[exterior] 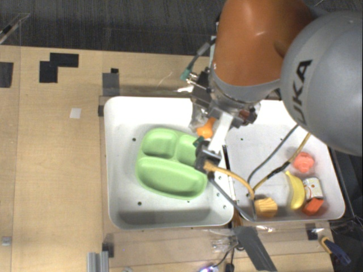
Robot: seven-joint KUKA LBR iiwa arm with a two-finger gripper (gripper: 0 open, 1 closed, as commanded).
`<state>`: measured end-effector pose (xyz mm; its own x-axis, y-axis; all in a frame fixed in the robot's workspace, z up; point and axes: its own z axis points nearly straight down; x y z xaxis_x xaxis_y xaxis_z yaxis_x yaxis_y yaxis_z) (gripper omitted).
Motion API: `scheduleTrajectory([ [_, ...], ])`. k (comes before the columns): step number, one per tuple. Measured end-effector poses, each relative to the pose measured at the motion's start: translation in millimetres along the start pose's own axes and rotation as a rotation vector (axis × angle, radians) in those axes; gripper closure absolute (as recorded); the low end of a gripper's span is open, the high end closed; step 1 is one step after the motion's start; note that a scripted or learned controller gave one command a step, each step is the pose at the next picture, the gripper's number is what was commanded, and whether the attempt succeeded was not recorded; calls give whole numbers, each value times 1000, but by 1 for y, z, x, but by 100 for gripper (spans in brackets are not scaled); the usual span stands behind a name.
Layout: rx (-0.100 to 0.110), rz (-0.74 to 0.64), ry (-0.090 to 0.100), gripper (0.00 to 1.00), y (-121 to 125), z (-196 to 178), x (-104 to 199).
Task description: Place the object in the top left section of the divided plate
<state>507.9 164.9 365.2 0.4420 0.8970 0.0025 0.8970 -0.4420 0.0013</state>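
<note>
A green divided plate (pixel 170 174) lies in the left bin (pixel 122 152). It has two small sections on its far side and one large section on its near side. My gripper (pixel 202 120) hangs under the big orange and grey wrist, at the plate's far right corner next to the wall between the bins. A small orange object (pixel 205 129) shows right at the gripper's tip, partly hidden by it. Whether the object is held cannot be made out. The plate's far left section (pixel 160 141) is bare green.
The right bin (pixel 266 146) holds a pink-red piece (pixel 304 162), a banana (pixel 294 190), a white box (pixel 313 187), an orange-red piece (pixel 313 207) and a yellow-orange block (pixel 265 207) at its near edge. The arm covers the far middle of both bins.
</note>
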Motion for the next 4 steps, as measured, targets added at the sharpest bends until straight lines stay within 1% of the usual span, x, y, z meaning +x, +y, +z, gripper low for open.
scheduleTrajectory([
  [1, -1, -338, 0, 100, 28, 14, 14],
  [2, 1, -423, 0, 100, -9, 49, 74],
  [3, -1, -606, 0, 100, 25, 61, -8],
  [4, -3, -703, 1, 100, 75, 2, 103],
])
